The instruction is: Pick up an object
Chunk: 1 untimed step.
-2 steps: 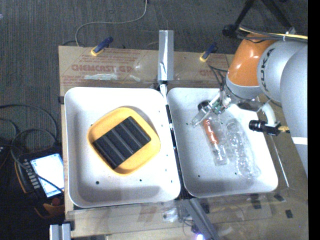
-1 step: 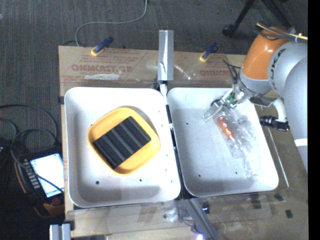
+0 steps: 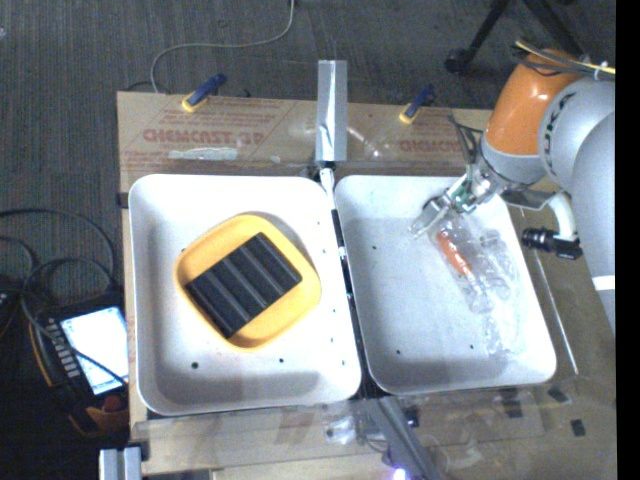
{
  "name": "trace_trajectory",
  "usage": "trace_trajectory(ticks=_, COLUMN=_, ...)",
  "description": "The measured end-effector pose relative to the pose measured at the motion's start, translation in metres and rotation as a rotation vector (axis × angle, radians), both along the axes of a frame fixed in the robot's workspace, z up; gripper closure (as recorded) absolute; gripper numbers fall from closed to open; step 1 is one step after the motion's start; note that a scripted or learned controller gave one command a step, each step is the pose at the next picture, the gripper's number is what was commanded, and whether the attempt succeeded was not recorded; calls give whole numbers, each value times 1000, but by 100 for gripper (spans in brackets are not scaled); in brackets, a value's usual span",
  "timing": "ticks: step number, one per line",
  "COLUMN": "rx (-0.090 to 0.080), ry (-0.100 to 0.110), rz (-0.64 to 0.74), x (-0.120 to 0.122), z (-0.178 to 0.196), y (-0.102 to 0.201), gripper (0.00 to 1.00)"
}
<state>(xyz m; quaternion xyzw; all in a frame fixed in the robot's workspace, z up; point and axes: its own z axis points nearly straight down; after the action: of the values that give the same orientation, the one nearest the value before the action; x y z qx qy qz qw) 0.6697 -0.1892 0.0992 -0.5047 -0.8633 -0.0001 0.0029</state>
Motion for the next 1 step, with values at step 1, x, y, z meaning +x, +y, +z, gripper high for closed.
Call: trace_trajectory(ticks=1, rx=-7, ry=-7, rz=66, x=-1, z=76, y=27, gripper=100)
